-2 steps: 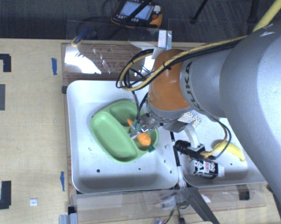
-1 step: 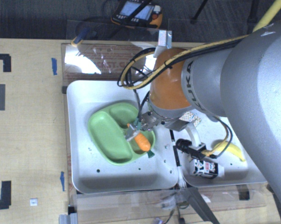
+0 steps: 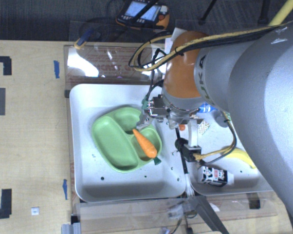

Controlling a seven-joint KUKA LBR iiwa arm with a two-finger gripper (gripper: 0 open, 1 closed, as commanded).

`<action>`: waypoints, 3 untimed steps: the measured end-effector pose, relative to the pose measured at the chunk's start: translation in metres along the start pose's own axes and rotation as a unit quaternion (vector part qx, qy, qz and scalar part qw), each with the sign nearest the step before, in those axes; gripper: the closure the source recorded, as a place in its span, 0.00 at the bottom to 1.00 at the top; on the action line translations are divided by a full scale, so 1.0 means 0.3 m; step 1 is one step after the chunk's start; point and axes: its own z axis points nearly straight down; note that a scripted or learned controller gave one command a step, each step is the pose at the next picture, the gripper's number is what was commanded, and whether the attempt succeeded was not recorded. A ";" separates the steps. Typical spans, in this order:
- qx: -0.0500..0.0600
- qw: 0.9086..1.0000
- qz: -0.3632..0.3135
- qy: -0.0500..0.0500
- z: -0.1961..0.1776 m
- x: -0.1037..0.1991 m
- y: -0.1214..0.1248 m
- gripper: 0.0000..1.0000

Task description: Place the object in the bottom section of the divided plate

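In the left bin (image 3: 83, 179), I find the green divided plate (image 3: 112, 145) lying flat, and a toy carrot (image 3: 145, 144) resting along the plate's right-hand side, tip toward the upper left, apparently across a compartment on that side. The gripper (image 3: 147, 117) sits directly above the carrot's upper end, at the plate's upper right rim. I cannot tell how the hand is set; the wrist and cabling obscure it, and I see nothing that confirms a hold on the carrot.

My judgement on the step: this is either the release or the moment just around it, with the carrot down on the plate. Whether the compartment it occupies counts as the bottom section I cannot settle from this angle; the dividing ridges are partly hidden by the carrot.

In the right bin (image 3: 244, 179) I note a yellow banana-like item (image 3: 241, 157) and a small black-and-white carton (image 3: 215, 175), both well apart from the plate.

What the next move calls for, as I read it: a straight lift clear of the plate without dragging the carrot, then confirmation of its compartment.
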 end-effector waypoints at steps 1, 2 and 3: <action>-0.003 0.994 0.110 0.000 0.246 0.108 0.102 0.00; 0.001 0.998 0.060 0.000 -0.153 -0.080 0.161 0.00; 0.000 0.997 0.080 -0.001 -0.060 -0.529 0.267 0.00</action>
